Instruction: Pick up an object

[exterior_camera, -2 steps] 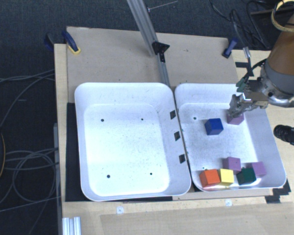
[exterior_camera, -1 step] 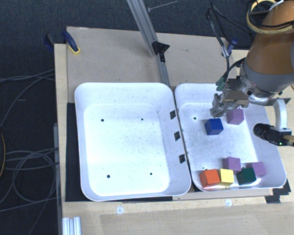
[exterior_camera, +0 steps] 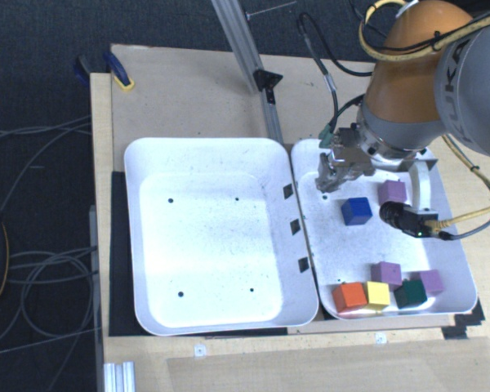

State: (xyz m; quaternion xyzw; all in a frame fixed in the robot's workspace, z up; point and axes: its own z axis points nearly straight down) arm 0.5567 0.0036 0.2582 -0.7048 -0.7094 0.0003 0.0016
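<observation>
Counter of pale wood sits on dark carpet, loose cables trailing off to the left, a metal pole slanting across the back, and a blue-and-yellow clamp at the back-left corner. Two shallow white bins side by side: left bin holds nothing but a few dark specks. Right bin holds a blue cube near its middle, a purple block just right of it, and along the front edge an orange block, yellow block, green block, plus two purple blocks behind them. Gripper hangs over the right bin's back-left part, near the blue cube but apart from it, nothing between its fingers; how far open, cannot tell.
</observation>
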